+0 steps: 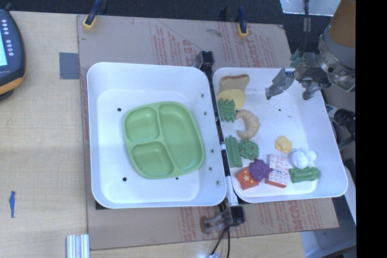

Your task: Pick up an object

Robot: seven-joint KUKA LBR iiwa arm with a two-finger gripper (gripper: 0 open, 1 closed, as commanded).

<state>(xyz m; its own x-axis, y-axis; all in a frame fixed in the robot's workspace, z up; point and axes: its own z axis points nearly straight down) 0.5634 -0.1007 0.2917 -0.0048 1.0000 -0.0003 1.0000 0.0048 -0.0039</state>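
Wooden surface (48, 148), toys crowded low in the right bin (314, 124); end effector (295, 89), fingers spread, hovers empty. Best drop squarely over the croissant (248, 124).

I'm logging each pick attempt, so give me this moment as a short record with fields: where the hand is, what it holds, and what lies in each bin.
hand: above the upper right part of the right bin, fingers spread, nothing between them
left bin: one green divided plate, three compartments
right bin: small toy foods, mostly along its left and lower sides
near left wall: bread slice, croissant, green pieces
lower part: purple grapes, red block, white piece, green piece
pick status: not yet made
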